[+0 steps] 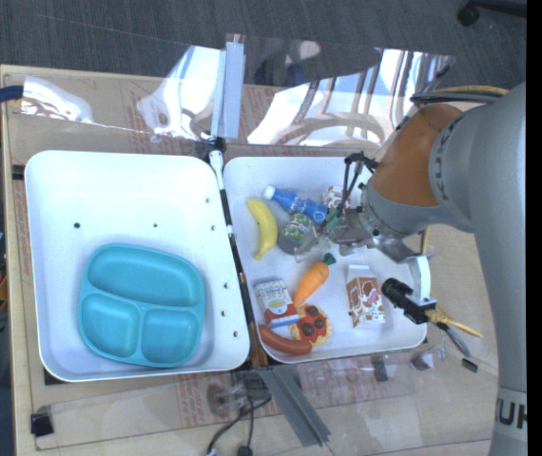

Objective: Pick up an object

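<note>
The right bin [395, 350] holds the toys: a banana [263, 226] near its left wall, a blue bottle [293, 201] toward the far edge, a dark green lump [297, 233] just beside the banana, a carrot [311, 282] in the middle, a milk carton [365, 299] to its right, a small box [273, 296], a pizza slice [311, 324] and a sausage [285, 342] along the near edge. The gripper [350, 228] hangs low over the bin's far right part, beside the bottle; I cannot tell its state. A blue tray [142, 304] lies in the left bin [52, 207].
</note>
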### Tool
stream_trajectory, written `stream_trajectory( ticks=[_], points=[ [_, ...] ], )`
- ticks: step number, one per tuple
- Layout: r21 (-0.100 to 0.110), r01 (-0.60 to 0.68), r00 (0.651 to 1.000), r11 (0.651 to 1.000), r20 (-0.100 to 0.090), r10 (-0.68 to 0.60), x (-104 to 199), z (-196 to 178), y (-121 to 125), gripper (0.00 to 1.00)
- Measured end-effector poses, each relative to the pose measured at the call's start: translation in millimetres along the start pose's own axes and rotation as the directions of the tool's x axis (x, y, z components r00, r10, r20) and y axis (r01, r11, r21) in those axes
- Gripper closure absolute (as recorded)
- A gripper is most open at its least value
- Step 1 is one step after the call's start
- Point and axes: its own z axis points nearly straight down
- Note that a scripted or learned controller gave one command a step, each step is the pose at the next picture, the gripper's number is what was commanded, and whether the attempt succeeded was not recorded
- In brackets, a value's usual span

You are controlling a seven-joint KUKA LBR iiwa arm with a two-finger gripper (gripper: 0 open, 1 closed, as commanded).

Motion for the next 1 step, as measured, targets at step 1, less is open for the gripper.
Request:
stream_trajectory(
  ticks=[1],
  points=[
    [-0.002,0.008,1.0,1.0,-0.002,-0.008,6.6,24.0,-75.3,0.0]
  ],
)
